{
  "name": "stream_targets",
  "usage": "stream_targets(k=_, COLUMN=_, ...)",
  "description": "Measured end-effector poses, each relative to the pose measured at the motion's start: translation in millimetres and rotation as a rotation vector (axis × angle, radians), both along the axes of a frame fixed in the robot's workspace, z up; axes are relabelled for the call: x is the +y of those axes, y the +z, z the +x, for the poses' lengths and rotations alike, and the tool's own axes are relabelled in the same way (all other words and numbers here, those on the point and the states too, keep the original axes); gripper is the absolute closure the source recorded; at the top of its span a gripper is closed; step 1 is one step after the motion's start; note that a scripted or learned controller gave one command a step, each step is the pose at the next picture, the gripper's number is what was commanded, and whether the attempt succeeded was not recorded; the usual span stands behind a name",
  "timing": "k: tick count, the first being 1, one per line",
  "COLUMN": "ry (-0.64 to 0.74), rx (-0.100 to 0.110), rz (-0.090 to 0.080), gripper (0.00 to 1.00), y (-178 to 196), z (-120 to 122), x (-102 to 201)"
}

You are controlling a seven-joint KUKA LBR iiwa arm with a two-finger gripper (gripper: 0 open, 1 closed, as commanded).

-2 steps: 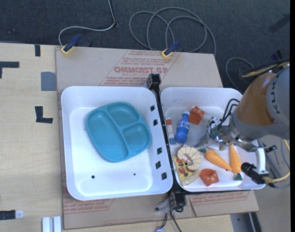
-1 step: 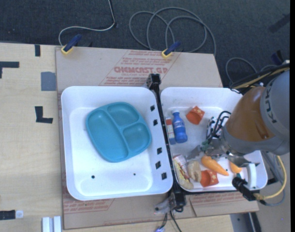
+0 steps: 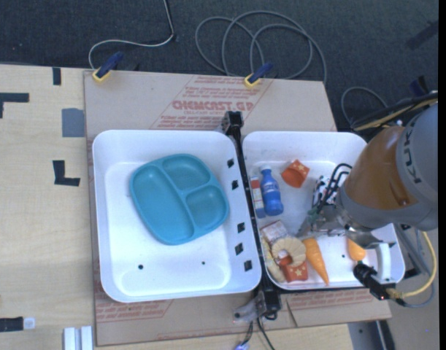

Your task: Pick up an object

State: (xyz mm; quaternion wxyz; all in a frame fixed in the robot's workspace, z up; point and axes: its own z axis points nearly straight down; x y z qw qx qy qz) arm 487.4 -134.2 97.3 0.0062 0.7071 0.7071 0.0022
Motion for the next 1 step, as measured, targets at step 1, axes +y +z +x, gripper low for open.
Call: stream_targets(k=1, ry=0.002, rx=0.011, rz=0.007, gripper=1.00, y=138.7, z=-2.9, x=103.7)
